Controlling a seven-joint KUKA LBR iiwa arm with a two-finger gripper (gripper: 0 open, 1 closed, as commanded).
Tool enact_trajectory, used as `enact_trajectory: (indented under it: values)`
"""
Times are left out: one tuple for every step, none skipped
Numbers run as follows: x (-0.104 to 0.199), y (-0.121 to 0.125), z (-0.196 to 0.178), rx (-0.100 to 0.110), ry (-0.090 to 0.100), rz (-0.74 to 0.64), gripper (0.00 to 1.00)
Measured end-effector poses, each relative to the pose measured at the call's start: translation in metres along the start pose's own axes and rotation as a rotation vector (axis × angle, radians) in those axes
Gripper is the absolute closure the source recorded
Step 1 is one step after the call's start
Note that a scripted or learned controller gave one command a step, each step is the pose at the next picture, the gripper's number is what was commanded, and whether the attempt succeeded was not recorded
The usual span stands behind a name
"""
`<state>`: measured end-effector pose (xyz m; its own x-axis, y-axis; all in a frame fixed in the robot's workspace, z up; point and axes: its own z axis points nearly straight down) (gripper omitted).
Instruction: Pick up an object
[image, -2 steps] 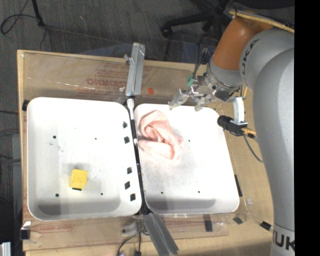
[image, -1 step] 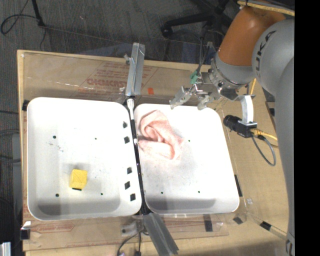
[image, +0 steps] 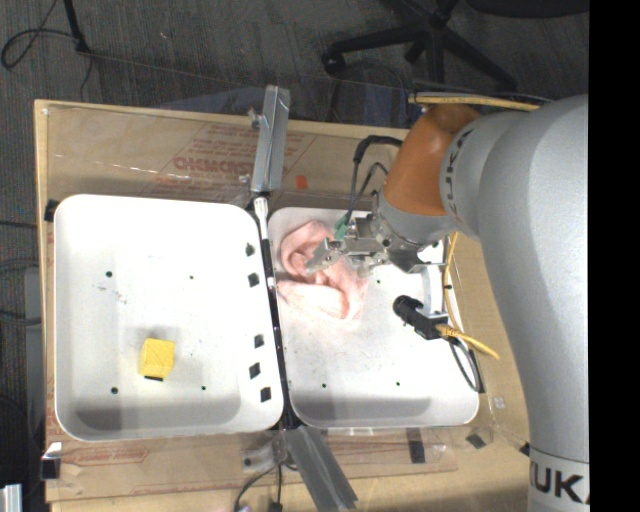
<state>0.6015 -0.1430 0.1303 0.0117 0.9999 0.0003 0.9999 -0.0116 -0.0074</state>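
Crumpled pink cloth (image: 325, 290), soft and wrinkled, bunched into a loose lump with rounded folds, paler and flatter along its near edge. Lying in the far left part of the right bin (image: 400, 395), close to the wall shared with the left bin (image: 100, 240). Right side of cloth covered by the gripper (image: 335, 248), so full outline not visible. Gripper low over the cloth, seemingly touching it; contact hard to confirm from above. Spread or closed: cannot tell, metal parts jumbled against the pink folds, and nothing seen clamped. Grey arm (image: 520, 200) bulky, smooth, cut off at the right and bottom, hiding the right edge of the bench (image: 150, 140). Orange band (image: 420, 165) glossy, just above the wrist. Both bins shallow, white, hard plastic, rounded corners, a few small dark dots on the floors. Right bin floor faintly scuffed near the cloth. Small yellow block (image: 157, 358), squarish, matte, alone in the near part of the left bin, well apart from the cloth. Bench top pale brown with faded red print, blurred and unreadable. Metal bar (image: 268, 140) running back from the seam between the bins.
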Motion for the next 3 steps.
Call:
enact_trajectory:
  values:
    - [-0.003,0.016,0.038,-0.003,0.001,-0.259,0.0]
    - [-0.003,0.015,0.029,0.0,0.001,-0.263,1.0]
    - [0.055,0.049,-0.08,-0.006,-0.001,-0.278,1.0]
